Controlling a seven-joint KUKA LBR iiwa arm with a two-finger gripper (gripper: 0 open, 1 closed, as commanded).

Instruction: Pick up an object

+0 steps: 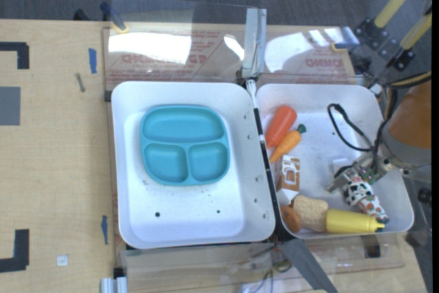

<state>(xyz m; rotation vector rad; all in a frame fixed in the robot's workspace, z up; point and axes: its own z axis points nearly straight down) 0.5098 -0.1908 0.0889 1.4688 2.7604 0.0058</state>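
My arm reaches in from the right, orange band at the frame edge. The gripper (350,177) sits low in the right bin (317,94), just above a small white carton (361,196) patterned with black and orange spots. From this slant I cannot tell whether the pincer is apart or together. The carton lies tilted near the bin's near-right corner, touching a yellow bottle (353,221) lying on its side. A bread slice (310,211) sits left of the bottle. Two orange carrots (281,127) rest at the bin's far left, a small printed packet (291,173) nearer. A black cable (346,125) loops behind the gripper. The left bin (130,147) holds a blue divided plate (184,144).
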